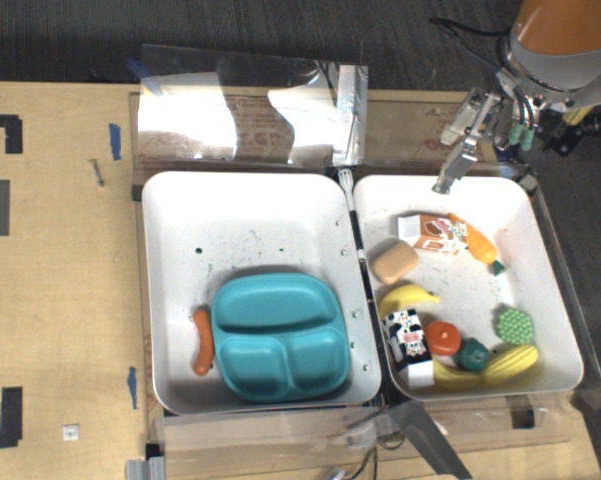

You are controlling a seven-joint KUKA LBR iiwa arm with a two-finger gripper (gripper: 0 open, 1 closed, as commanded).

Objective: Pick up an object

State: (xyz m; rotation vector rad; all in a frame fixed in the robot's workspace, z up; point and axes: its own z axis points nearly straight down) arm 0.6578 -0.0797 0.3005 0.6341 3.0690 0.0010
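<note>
We see the grey arm with its orange band cut off by the top and right edges, so only its lower part shows. The small dark teal toy sits partly under the red round toy, its shape too small for us to tell. The yellow corn-like piece is half covered by its neighbours. We cannot read the print on the small white carton.
</note>
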